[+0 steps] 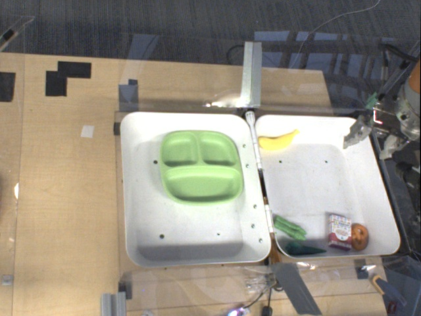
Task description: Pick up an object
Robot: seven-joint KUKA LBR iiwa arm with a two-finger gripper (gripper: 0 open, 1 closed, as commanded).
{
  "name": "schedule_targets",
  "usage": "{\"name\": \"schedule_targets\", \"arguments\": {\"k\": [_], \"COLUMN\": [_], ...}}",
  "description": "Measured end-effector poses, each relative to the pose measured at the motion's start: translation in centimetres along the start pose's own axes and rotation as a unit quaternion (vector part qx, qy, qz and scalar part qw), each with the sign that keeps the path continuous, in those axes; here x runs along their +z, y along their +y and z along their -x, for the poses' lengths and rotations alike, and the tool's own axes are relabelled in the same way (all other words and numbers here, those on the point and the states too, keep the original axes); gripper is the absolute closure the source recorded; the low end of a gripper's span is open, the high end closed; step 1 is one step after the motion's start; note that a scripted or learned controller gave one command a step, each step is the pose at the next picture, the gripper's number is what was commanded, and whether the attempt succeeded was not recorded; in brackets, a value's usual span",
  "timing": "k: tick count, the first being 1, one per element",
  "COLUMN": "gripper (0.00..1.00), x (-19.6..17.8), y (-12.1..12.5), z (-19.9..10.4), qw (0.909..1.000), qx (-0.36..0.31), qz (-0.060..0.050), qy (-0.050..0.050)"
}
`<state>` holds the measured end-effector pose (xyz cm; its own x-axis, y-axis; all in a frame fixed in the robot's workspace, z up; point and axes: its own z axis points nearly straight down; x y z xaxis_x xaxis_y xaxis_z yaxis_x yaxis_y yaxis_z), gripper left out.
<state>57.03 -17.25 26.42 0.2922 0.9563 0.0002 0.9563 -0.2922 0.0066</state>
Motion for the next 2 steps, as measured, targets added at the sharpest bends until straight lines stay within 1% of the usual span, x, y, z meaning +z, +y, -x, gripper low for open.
{"name": "schedule_targets", "arguments": {"k": [1,2], "gripper": [0.00,0.00], "x": [10.4,16.2], "y": [-5.1,-1.0], "z": [4.1,-7.7], "qw": [0.9989,0.9865], "qx": [0.048,0.164], "qz": [-0.003,-0.003], "qy": [0.000,0.000]}}
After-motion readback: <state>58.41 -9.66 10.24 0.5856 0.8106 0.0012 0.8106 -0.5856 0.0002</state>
